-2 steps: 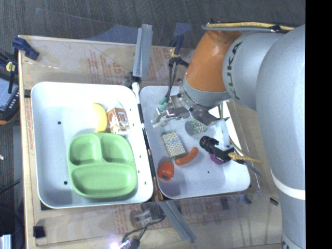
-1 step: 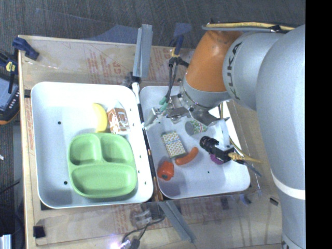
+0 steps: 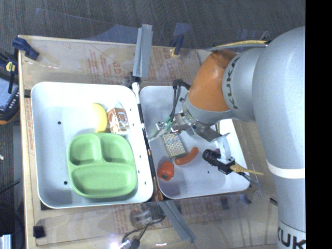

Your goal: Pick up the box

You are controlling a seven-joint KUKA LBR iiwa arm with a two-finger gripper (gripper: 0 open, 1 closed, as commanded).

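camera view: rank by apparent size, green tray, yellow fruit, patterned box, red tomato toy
1. green tray, by far the largest.
2. yellow fruit.
3. patterned box, though the gripper above may hide part of it.
4. red tomato toy.
The last three look close in size; their order is unsure.

Green tray [image 3: 102, 165], lemon [image 3: 99, 116], sausage [image 3: 187, 156], tomato [image 3: 166, 170].

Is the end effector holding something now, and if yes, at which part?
It cannot be told. The end effector sits just above the box in the right bin, but the arm hides any hold.
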